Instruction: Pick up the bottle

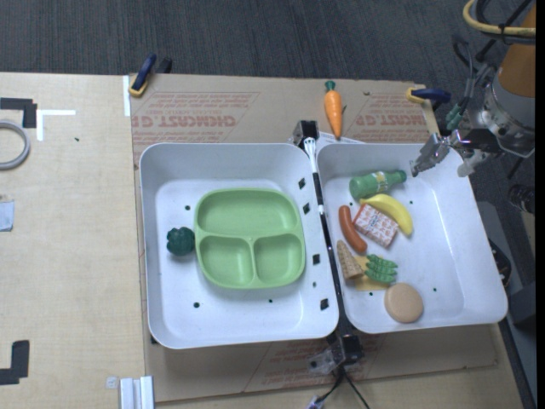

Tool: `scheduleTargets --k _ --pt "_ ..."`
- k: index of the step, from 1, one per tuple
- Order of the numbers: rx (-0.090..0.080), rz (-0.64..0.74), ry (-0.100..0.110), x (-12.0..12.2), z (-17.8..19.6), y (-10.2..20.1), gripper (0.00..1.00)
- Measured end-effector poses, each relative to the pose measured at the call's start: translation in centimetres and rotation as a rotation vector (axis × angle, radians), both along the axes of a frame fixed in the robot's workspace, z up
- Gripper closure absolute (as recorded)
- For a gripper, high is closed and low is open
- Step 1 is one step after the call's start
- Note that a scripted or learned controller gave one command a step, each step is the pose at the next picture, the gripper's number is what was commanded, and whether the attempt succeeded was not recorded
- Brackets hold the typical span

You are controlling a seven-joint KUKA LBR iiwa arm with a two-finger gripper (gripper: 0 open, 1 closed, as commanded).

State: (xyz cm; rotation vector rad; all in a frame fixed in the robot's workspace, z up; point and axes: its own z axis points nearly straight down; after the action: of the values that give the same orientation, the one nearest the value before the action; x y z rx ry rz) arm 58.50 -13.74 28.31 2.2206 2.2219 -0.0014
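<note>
One bottle point(377, 182) lies upper-center in the right bin point(460, 254), one banana point(391, 210) touching it; gripper point(442, 154) nearby, finger state unclear.

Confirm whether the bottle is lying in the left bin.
No, the green bottle lies on its side in the right bin, just above the banana.

Grey arm point(511, 113), orange band, yellow-black cable loop point(502, 7), small metallic jaws.

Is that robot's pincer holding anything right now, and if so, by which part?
Nothing is held. The pincer hangs over the right bin's far rim, apart from the green bottle, which lies in that bin.
</note>
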Motion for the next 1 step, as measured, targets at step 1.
scheduleTargets --k 1 --pt "-0.001 0.002 -0.001 0.05 0.95 -0.03 1.0"
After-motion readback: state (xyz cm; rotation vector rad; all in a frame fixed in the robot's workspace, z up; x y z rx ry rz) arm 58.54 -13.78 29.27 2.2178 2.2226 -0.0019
